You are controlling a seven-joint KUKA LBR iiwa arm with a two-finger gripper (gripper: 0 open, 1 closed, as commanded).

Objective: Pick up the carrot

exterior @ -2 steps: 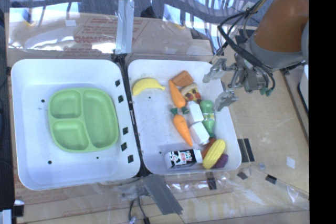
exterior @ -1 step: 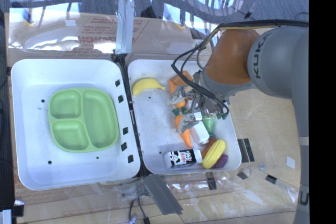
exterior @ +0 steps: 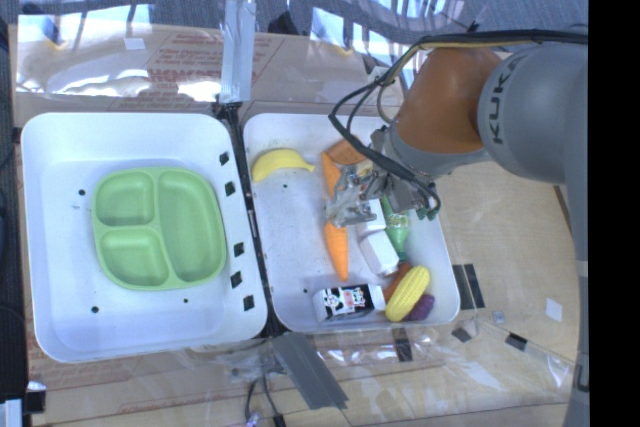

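Right now, end effector (exterior: 350,195) low over carrot (exterior: 339,249), right bin (exterior: 290,300)

In the left bin (exterior: 40,215) we see a green divided plate (exterior: 160,227). The right bin (exterior: 290,300) holds a banana (exterior: 281,162) at eleven o'clock, a small milk carton (exterior: 352,301) at six, and a corn cob (exterior: 408,292) at five.
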